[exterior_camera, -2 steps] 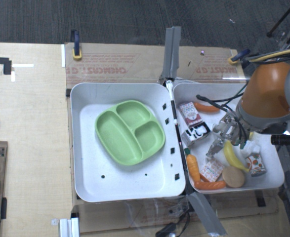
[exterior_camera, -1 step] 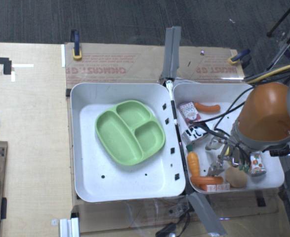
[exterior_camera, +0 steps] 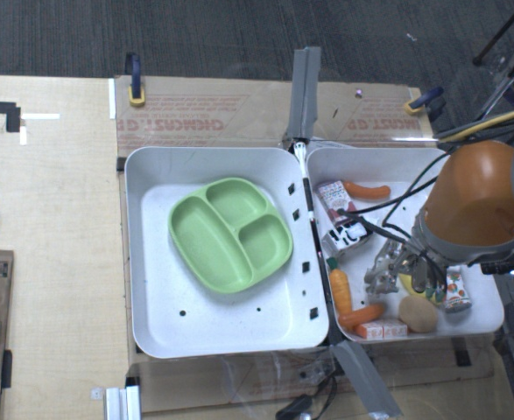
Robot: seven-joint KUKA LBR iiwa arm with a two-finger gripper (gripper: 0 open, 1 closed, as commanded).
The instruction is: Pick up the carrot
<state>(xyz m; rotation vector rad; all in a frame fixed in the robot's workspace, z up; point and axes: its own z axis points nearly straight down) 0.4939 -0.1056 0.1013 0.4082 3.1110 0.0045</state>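
Gripper low in the right bin.
The carrot lies at its eight o'clock, seemingly untouched; whether it is spread or closed, I cannot tell.

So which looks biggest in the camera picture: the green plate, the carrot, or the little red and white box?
1. Green plate, by far the largest.
2. Carrot, lying along the right bin's left wall.
3. Red and white box, near the bin's front edge. It looks a bit smaller than the carrot, but they are close.
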